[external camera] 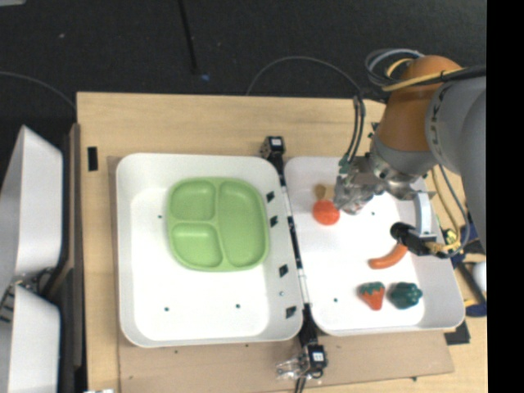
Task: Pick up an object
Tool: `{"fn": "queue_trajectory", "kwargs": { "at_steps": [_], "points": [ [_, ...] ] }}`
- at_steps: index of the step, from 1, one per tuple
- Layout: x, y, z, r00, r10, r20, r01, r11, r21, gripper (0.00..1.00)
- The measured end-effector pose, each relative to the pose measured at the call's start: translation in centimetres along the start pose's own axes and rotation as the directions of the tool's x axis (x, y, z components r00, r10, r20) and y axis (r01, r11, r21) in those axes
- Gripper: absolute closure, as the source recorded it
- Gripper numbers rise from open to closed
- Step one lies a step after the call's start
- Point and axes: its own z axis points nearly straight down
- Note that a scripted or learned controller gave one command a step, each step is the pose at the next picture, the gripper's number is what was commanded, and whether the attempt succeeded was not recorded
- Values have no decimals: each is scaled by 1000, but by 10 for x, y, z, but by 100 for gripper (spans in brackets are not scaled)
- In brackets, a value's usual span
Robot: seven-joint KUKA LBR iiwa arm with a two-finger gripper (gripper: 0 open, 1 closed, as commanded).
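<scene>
In the right bin [344,297] lie several small toy foods. A red-orange tomato-like piece [327,212] sits near the bin's upper left, with a small tan bit [320,191] just above it. An orange sausage-shaped piece [388,257] lies mid-right. A red strawberry [372,295] and a dark green piece [404,295] rest side by side near the front. My gripper [352,196] hangs low over the bin's upper part, just right of the tomato piece. Its fingertips are too small and dark to read.
The left bin [139,301] holds a light green divided plate [219,223]. Black clips run along the seam between the bins [291,244]. The arm's grey and orange wrist [413,125] looms over the right bin's far corner, with cables trailing beside it.
</scene>
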Motion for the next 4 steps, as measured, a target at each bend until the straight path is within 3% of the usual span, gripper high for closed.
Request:
{"fn": "queue_trajectory", "kwargs": {
  "at_steps": [1, 2, 3, 4],
  "points": [
    [-9, 10, -56, 1000, -4, 1, 4, 1000, -2, 100],
    [-10, 10, -66, 1000, -6, -1, 6, 1000, 3, 100],
    [43, -1, -80, 1000, -12, -2, 12, 1000, 3, 100],
    [95, -11, -71, 1000, -12, -2, 12, 1000, 5, 100]
  ]
}}
